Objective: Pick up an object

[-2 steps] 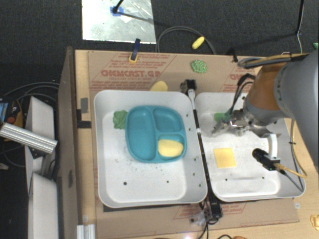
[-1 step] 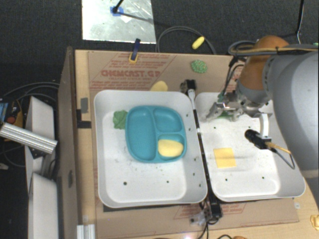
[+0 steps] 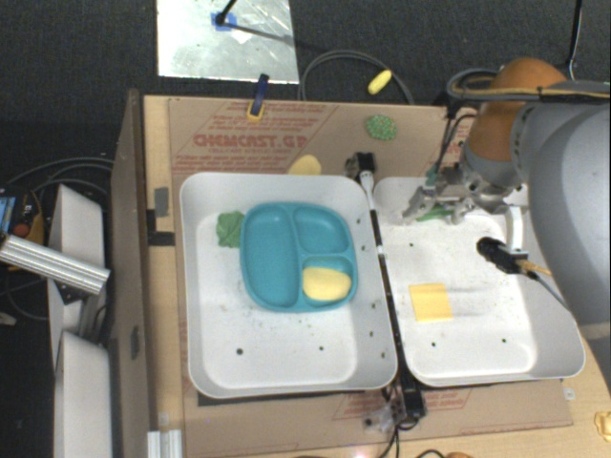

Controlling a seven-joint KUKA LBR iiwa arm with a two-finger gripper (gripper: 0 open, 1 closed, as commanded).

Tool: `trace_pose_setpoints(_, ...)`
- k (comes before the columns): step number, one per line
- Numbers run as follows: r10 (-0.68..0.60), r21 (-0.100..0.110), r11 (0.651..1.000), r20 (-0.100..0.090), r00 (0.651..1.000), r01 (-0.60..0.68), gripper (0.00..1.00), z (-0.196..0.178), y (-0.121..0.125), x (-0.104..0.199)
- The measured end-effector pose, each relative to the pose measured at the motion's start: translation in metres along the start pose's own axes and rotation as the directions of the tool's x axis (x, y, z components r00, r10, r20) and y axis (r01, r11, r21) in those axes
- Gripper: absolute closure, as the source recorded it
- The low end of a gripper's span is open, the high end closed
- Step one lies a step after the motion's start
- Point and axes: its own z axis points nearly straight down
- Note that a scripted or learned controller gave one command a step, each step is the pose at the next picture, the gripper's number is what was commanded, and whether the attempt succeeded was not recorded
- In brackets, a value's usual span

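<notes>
The claw [image 3: 436,201] hangs low over the far left corner of the right bin [image 3: 554,351], its fingers spread apart around something green [image 3: 431,214] on the bin floor; whether they touch it cannot be told. That green thing is mostly hidden, so its long axis is unclear. A flat yellow square [image 3: 431,302] lies near the middle of the same bin, its edges nearly parallel to the bin walls. In the left bin [image 3: 205,351] a teal divided tray [image 3: 291,254] holds a yellow lump [image 3: 326,282] in its near right compartment, with a green leafy piece [image 3: 229,228] touching the tray's left edge.
</notes>
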Motion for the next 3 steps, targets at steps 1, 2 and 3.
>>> trace_pose_setpoints(1, -0.004, 0.001, 1.000, 0.002, 1.000, 0.004, 1.00, -0.010, 0.000, 0.000)
trace_pose_setpoints(2, 0.010, -0.009, 1.000, 0.006, 1.000, -0.010, 1.00, -0.078, -0.042, -0.096)
trace_pose_setpoints(3, 0.002, -0.007, 1.000, 0.004, 1.000, -0.001, 0.00, -0.075, -0.040, -0.090)
